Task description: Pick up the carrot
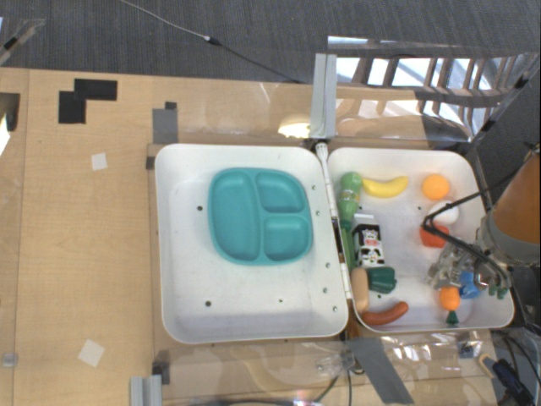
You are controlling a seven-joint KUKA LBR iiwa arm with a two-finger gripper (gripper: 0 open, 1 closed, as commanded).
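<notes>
Right bin (499,315): pincer (463,284) above carrot (450,299) (no legible labels).

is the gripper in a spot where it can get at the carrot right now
Probably yes. The gripper hangs in the right bin directly over the carrot, which lies near the front right corner with nothing on top of it. The bin wall close by may crowd the fingers.
</notes>
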